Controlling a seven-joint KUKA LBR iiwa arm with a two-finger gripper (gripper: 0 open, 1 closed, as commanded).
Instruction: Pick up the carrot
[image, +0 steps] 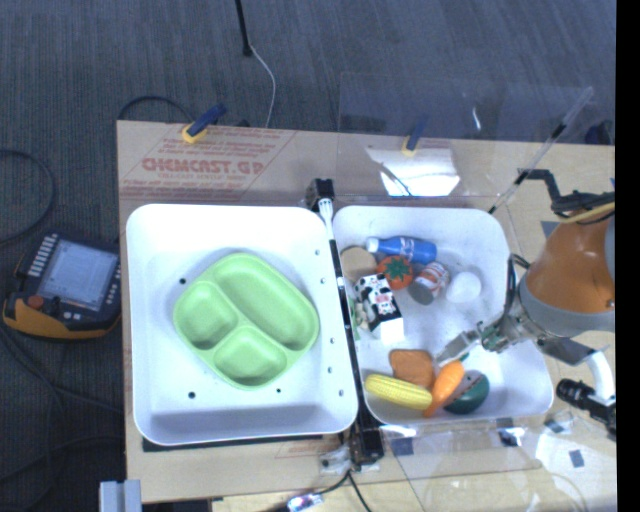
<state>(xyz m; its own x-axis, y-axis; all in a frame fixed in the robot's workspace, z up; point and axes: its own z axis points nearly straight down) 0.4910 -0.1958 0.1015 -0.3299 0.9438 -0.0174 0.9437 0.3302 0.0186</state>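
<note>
on the desk (200, 160), the end effector (462, 346), its state unclear, should descend squarely over the carrot (447, 382), avoiding the corn (397, 390).

Light falls evenly and fairly brightly from overhead, with no hard directional beam. The two white bins (240, 420) are the brightest surfaces, close to washed out along their rims, so their edges lose detail. A strong patch of glare (420, 180) sits on the clear sheet behind the right bin, and fainter reflections streak that sheet toward the upper right. Shadows are soft and short: a pale grey one rings the green divided plate (247, 318) and small ones lie under the toys. The dark carpet (80, 70) stays dim and grainy. The picture is low in resolution and slightly soft throughout, with small objects smeared at their outlines.
</note>
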